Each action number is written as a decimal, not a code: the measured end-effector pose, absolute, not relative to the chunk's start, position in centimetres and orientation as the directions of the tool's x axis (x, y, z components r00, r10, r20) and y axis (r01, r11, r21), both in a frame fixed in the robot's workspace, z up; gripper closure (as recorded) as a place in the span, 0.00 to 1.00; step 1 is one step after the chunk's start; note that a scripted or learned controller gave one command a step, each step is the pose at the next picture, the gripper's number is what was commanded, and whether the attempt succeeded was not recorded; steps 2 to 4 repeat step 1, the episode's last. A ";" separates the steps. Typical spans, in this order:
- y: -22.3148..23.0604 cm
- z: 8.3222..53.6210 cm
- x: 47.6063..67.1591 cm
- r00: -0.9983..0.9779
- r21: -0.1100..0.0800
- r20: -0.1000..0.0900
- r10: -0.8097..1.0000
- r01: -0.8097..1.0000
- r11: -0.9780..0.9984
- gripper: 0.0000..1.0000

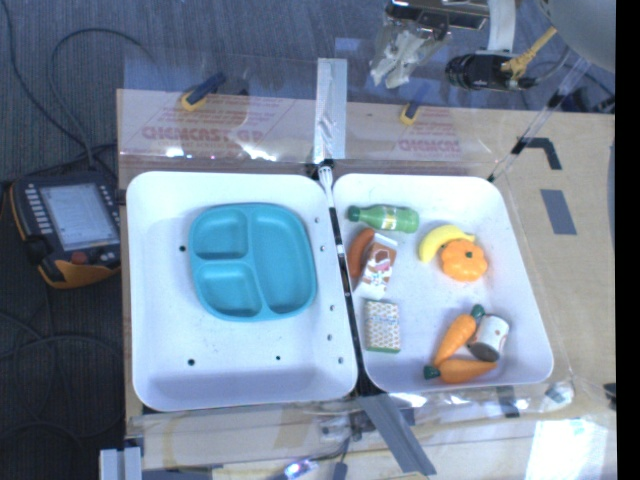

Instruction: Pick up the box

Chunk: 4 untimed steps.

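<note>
Gripper [400, 61] hangs above the bench, beyond the far rim of the right white bin [520, 268]. Small patterned box [381, 325] lies flat near that bin's left wall, just below a white carton [378, 267]. Blue compartment plate [250, 260] sits in left white bin [160, 348].

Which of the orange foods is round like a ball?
The orange pumpkin in the right bin, touching the yellow banana. The two carrots near the bin's front corner are long and pointed instead.

the arm [590, 8] is cut off by the top edge; the box [381, 326] print is too small to read.
</note>
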<state>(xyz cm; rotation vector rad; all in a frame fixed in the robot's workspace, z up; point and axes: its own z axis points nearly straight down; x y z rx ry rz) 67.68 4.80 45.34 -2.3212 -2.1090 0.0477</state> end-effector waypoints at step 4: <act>4.9 45.9 67.9 0.094 -0.029 -0.023 0.995 0.995 -0.095 1.00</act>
